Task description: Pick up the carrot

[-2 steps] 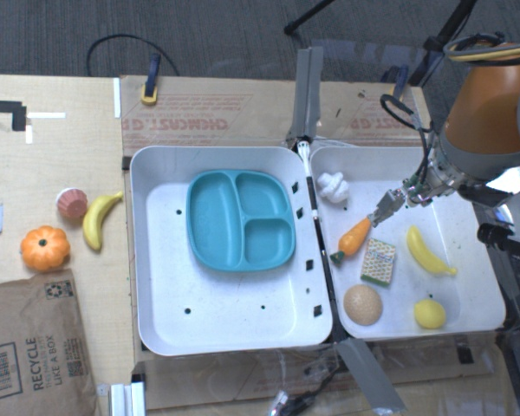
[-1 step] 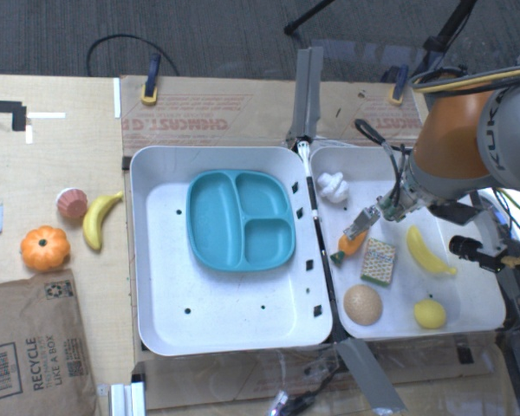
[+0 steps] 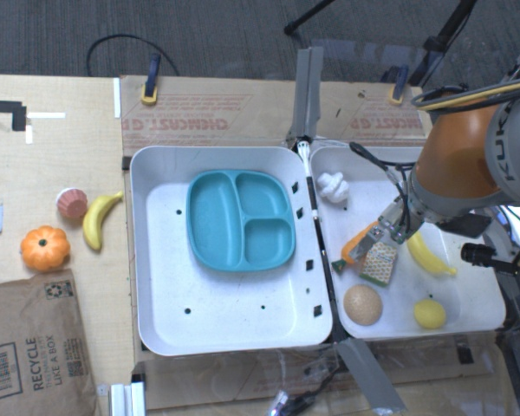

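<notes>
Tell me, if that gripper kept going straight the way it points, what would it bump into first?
Most likely the carrot: the gripper points down and left, right at it in the right bin. From this slanted view, depth is hard to judge.

Arm from the right, orange-banded wrist angled down-left, hand low, its grip seemingly closed.

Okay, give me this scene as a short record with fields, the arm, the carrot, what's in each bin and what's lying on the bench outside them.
arm: reaches in from the right, pincer low over the right bin
carrot: orange carrot in the right bin, at the pincer tip; held or not, cannot tell
right bin, other items: white object, patterned sponge, banana, brown ball, lemon
left bin: teal divided plate in the left bin
bench outside: pumpkin, second banana, pink cupcake
</notes>
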Robot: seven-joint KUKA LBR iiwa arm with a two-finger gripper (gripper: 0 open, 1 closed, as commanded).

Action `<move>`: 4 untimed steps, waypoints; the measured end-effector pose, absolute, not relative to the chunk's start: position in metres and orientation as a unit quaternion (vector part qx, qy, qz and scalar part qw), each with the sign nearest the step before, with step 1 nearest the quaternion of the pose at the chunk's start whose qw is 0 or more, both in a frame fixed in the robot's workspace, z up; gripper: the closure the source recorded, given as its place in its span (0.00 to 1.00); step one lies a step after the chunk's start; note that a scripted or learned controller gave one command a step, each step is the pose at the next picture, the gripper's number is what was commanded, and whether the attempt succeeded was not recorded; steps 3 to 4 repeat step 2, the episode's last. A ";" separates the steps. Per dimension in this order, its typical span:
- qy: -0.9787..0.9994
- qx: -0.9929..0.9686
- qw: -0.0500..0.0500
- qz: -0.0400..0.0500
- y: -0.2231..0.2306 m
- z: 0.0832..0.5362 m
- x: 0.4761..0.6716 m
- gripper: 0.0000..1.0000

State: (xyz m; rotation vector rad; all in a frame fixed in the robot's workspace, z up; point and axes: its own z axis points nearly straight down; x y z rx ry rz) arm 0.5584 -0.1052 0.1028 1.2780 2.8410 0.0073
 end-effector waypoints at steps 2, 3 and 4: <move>0.842 0.540 0.000 -0.001 -0.010 0.191 0.514 1.00; 0.842 0.540 0.000 -0.001 -0.010 0.191 0.514 1.00; 0.842 0.540 0.000 -0.001 -0.010 0.191 0.514 1.00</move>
